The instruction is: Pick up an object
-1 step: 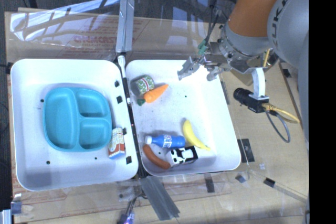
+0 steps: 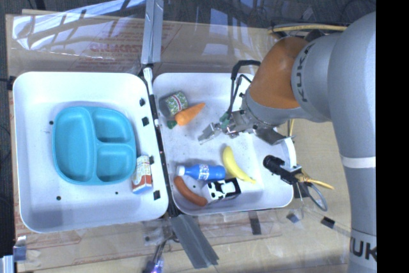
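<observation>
Over the right-hand bin (image 2: 192,83), a large grey robot arm (image 2: 345,73) with an orange band (image 2: 278,77) reaches in from the right side of the view. Its metal gripper (image 2: 211,132) hangs above the middle of that bin's white floor, with nothing seen between its fingers; whether they are apart or together cannot be told from this angle.

Far to the gripper's left, the other bin (image 2: 38,201) holds a blue divided tray (image 2: 94,144), the biggest loose item on the bench. A small red and white carton (image 2: 142,174) sits just off the tray's lower right corner, against the wall between the two bins.

The remaining objects share the bin with the gripper. A yellow banana (image 2: 235,164) lies just below and to the right of the gripper, apart from it. A blue and white bottle (image 2: 202,172) lies on its side below the gripper, close to the banana's left. A black and white patterned object (image 2: 222,189) sits beneath the bottle, near the bin's front edge. A brown sausage (image 2: 190,192) lies beside it, further left. An orange carrot (image 2: 189,114) rests just above and left of the gripper, touching a small green can (image 2: 173,101) that lies further up and to the left.
</observation>
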Robot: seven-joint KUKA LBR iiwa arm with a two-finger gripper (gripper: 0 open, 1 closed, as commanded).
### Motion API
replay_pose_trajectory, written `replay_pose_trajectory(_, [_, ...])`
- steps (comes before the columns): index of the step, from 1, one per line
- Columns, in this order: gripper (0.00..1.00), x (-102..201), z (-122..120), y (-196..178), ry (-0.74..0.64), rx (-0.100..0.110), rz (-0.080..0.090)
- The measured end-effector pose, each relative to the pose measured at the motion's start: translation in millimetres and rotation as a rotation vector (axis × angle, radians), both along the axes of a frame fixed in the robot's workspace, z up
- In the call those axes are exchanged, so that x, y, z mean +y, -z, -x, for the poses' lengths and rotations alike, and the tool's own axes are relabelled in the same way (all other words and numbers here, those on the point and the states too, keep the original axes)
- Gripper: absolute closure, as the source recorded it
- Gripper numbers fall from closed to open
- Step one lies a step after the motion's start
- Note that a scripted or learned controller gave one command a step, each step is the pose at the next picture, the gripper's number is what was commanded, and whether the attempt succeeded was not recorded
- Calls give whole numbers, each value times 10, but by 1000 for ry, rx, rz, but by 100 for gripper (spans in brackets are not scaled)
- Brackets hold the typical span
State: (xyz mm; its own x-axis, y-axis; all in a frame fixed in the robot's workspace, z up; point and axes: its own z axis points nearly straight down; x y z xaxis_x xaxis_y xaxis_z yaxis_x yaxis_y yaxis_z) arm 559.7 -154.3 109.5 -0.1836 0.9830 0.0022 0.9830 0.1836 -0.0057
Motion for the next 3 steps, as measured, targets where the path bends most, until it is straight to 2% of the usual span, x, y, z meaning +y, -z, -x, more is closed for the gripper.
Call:
replay_pose_trajectory(1, [0, -389, 786, 142, 44, -18, 5])
replay_pose_trajectory(2, [100, -380, 775, 46, 37, -18, 4])
replay_pose_trajectory(3, [100, -281, 796, -850, 174, -5, 2])
